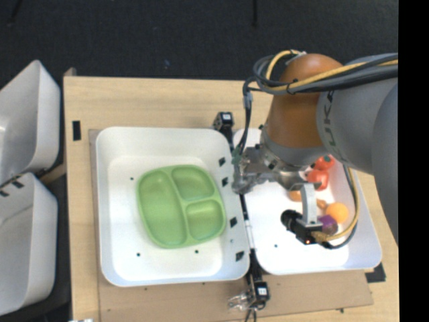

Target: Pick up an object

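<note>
Gripper (258, 173) is hanging over the right-frame bin (281, 257), approaching; its grip isn't showing, can't tell. Next move is needing alignment over the ball (337, 212).

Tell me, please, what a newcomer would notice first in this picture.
First, the green three-compartment plate lies in the left bin, slightly turned. Next, the grey arm with its big orange band hangs over the right bin, covering much of it. Beside it, at that bin's right side, sit small bright things: an orange ball and a red-orange piece.
</note>
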Controlling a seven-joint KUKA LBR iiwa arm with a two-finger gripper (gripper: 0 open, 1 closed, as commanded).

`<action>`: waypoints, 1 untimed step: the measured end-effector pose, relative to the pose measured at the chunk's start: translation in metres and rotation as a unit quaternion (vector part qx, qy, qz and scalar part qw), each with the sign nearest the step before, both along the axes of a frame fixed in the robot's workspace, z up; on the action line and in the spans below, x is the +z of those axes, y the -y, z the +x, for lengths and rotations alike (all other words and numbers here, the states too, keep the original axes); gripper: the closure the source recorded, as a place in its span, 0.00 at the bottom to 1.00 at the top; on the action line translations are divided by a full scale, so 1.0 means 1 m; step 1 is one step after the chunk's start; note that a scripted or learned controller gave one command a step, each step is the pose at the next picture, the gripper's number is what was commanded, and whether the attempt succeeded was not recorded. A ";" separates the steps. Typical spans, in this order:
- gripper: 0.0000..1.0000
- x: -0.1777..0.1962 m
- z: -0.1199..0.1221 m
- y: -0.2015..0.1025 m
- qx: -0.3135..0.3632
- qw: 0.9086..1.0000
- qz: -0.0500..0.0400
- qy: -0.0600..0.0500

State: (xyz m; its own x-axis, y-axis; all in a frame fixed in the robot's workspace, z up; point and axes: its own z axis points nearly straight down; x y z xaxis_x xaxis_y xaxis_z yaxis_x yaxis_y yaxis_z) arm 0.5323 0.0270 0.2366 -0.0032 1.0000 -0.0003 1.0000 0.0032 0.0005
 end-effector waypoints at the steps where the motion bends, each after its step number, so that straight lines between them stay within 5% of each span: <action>1: 1.00 -0.007 -0.010 -0.049 0.001 1.000 0.000 0.000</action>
State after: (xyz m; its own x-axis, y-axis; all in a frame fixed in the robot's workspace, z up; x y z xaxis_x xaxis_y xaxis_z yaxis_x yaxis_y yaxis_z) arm 0.5223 0.0765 0.2295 -0.0043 1.0000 0.0001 1.0000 0.0043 0.0000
